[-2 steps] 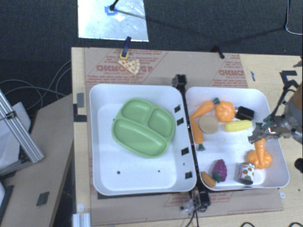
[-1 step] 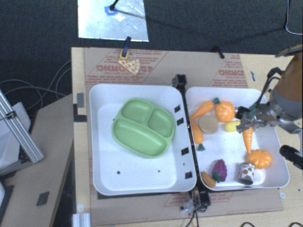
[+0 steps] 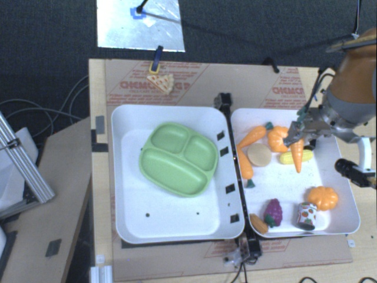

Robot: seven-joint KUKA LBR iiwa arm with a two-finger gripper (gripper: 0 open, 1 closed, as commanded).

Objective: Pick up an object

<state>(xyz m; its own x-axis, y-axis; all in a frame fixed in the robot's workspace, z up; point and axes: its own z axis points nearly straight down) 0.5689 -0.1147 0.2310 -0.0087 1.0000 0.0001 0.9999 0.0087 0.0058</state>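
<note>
My tool point(image 3: 296, 135) sits upper right of frame, in the right bin point(image 3: 339, 184), over a carrot point(image 3: 297, 154). Can't tell if it's clenched or grasping. Risk: carrot's jammed against corn point(image 3: 287, 158) and orange point(image 3: 277, 138), so it may slip or drag neighbours.

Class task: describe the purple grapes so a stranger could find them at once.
Start at the right-hand white bin, the one full of toy food. Go to its near edge: the grapes lie there, between an orange piece at the corner and a small can. They are the only purple thing.
</note>
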